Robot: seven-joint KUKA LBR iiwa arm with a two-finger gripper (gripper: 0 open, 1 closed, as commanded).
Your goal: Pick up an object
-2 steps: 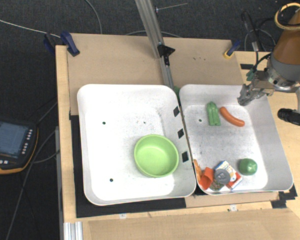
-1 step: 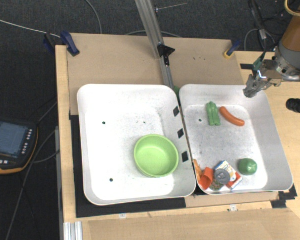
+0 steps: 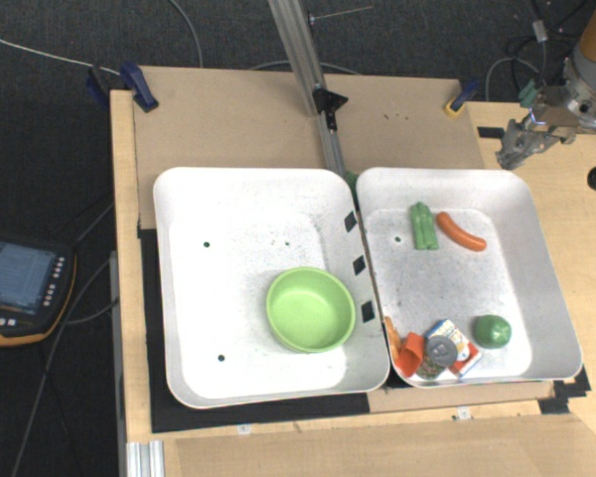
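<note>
Up past the right bin's [image 3: 536, 266] far corner the pincer [image 3: 517, 147] hangs over bare table [image 3: 407, 117], can't tell if it's open or closed, and the nearest grab, the sausage [image 3: 462, 234], lies down-left of it, long axis slanting.

— We're looking down on two bins, and the left bin [image 3: 194, 227] carries a lime-green bowl [image 3: 311, 310] near its right wall.

— And in the right bin [image 3: 521, 229] we've got a green pickle-like piece [image 3: 423, 226] just beside an orange sausage [image 3: 462, 234] up top.

— Down at the near edge we see a green ball [image 3: 493, 331], with a round grey can [image 3: 440, 351] and orange bits bunched left of it.

— The gripper [image 3: 517, 147] hangs beyond that bin's far right corner, over the bench [image 3: 238, 117].
</note>
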